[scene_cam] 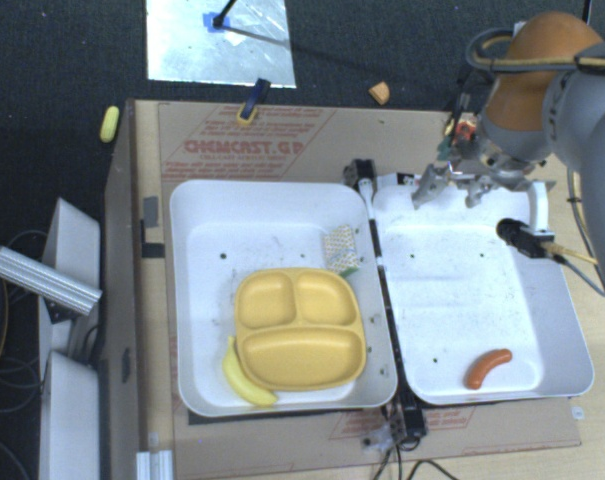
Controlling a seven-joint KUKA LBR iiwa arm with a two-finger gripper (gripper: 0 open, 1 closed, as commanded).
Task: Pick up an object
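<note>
The likeliest thing to pick is the small orange sausage (488, 367), lying alone near the front of the right-hand bin (482, 268), slightly tilted with its higher end toward the right. It touches nothing else and sits just inside the front rim.

The left-hand bin (212, 228) holds a yellow divided plate (300, 328), a banana (242, 376) tucked against the plate's front-left edge and partly under it, and a small speckled sponge-like piece (341, 248) just beyond the plate near the shared wall. These are crowded together, so they make poorer targets.

The gripper (449, 187) hangs over the far rim of the right-hand bin, well apart from the sausage, its two fingers spread and nothing between them. The wrist is somewhat blurred, so how wide they are spread is hard to judge.

To do this step well, the arm should travel toward the front of the bin and stop directly above the middle of the sausage. The fingers should turn to straddle its short width, not its length, since a round, smooth body may roll or squirt out if pinched off-centre. The descent should bring the fingertips close to the bin floor before closing, keeping clear of the front rim.
</note>
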